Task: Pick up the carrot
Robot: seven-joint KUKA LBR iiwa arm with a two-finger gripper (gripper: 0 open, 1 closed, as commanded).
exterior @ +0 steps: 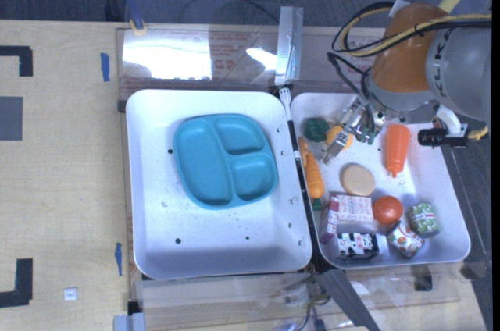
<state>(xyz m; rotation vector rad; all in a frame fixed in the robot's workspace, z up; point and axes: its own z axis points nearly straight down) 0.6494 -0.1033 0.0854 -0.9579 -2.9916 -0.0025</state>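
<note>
Pincer [341,140] is hovering low over the back-left part of the right bin [457,237], angled down toward the bin's left wall. Whether it is apart or together cannot be told at this slant. A small yellow-orange piece [337,137] is sitting right at its tip; I cannot tell if it is being gripped or is merely lying under it.

Carrot [313,173] is lying along the left wall of the right bin, just in front of the pincer, its green end [316,204] pointing toward the bin's front edge. It is not being held.

Judgement for this step: the pincer is needing to shift slightly toward the front edge and left wall, turn to span the carrot's narrow width, and close around mid-body. The wall is pressing close on one side, so clearance there is looking tight and a slip is likely.

What is crowding the area:
- dark green toy vegetable [315,128], near the back-left corner, just behind the carrot
- tan round disc [359,179], just right of the carrot
- pink-and-white packet [351,210] and black-and-white carton [358,244], toward the front-left corner
- red tomato [387,208], mid-front
- orange-red tapered piece [397,148], further right, risking confusion with the target

Left bin [141,189] is carrying a blue sectioned plate [226,159], well apart from the work.
</note>
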